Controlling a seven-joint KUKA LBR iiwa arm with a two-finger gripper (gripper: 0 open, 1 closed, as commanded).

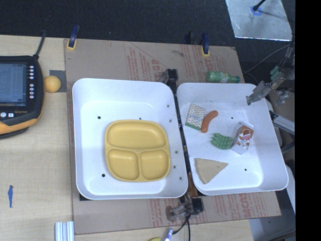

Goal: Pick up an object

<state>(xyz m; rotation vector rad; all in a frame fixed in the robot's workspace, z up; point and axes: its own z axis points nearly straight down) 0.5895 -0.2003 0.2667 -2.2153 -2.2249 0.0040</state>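
The gripper (257,93) is hovering over the far right corner of the right bin (281,177), above bare floor. Whether it is open or closed cannot be told from here, and it is carrying nothing visible.

The 5 candidates are lying loose in that bin, probably scattered so each can be taken alone. A patterned packet (195,116) is lying just beside an orange sausage (209,121) on the far left. A green toy (220,141) is sitting at the middle, close to a small carton (243,137) that is leaning on the right. A tan wedge (209,168) is resting apart on the near side.

The wedge is offering the most open room. The packet is crowding the left wall. The left bin (85,134) is holding 1 yellow divided plate (136,149).
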